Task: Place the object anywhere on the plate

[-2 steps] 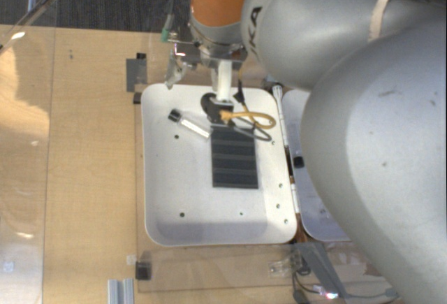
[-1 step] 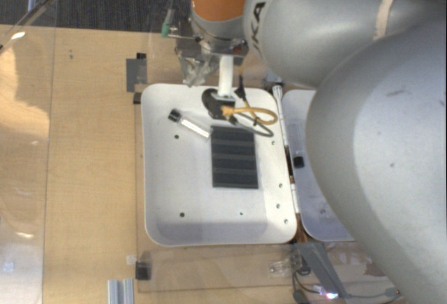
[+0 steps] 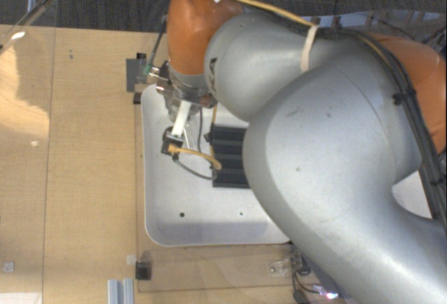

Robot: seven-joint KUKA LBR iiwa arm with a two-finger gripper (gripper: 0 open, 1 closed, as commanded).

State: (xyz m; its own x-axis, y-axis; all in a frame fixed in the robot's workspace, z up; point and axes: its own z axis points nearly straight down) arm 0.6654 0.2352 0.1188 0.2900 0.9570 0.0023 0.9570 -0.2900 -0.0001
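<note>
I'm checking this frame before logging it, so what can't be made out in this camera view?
Camera view:
- Shallow white bin: right part hidden under the big grey arm.
- Black ribbed block: right end covered by the arm; unclear what it is.
- Dark specks on the bin floor: too small to identify.

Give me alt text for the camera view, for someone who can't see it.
A big grey robot arm with an orange band reaches in from the right over a shallow white bin, hiding much of it. A black ribbed block shows at the arm's edge, over the bin. The bin sits on a wooden bench.
</note>
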